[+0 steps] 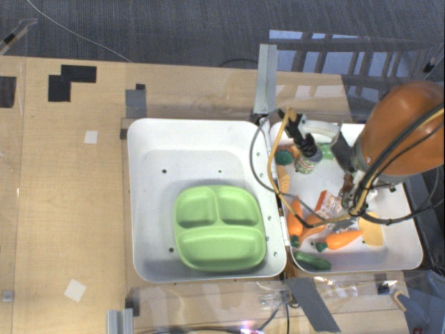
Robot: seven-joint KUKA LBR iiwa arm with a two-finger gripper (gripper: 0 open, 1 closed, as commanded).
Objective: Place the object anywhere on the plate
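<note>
We are observing the green, three-compartment plastic plate [220,228] lying in the left white bin [149,186]. Toy carrots [341,239] and other small items are sitting in the right bin [403,256], where the gripper [348,204] is reaching; its grip we cannot tell.

The gripper [350,204] hangs in the right bin [410,256]. Left of it, the plate [219,228] lies in the left bin [153,165]. A carrot [342,239] lies just before it.

Green divided plate [220,227] in left bin [149,186], arm [403,138] over cluttered right bin [403,256]
</note>
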